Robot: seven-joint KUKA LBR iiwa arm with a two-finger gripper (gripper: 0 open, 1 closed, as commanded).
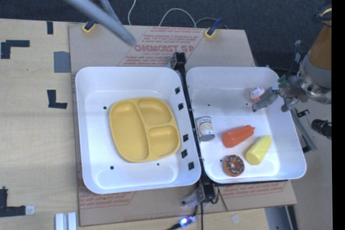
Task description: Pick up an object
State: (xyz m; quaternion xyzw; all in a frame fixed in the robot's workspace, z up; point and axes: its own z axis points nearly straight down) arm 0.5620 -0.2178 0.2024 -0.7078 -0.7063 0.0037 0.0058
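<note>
The right bin (280, 169) holds several small things. An orange carrot-shaped piece (237, 136) lies in the middle, with a yellow piece (258, 149) just right of it. A round brown donut (233, 165) rests near the front, and a small white can (205, 128) stands by the divider. A small white and red item (257, 93) lies at the back right. My gripper (273, 105) hangs over the bin's right side, close beside that item, open with nothing between its fingers.
The left bin (91, 169) holds a yellow divided plate (144, 128). A black divider (186, 110) separates the two bins. The grey arm with its orange band (321, 51) reaches in from the right. Cables lie behind the bins.
</note>
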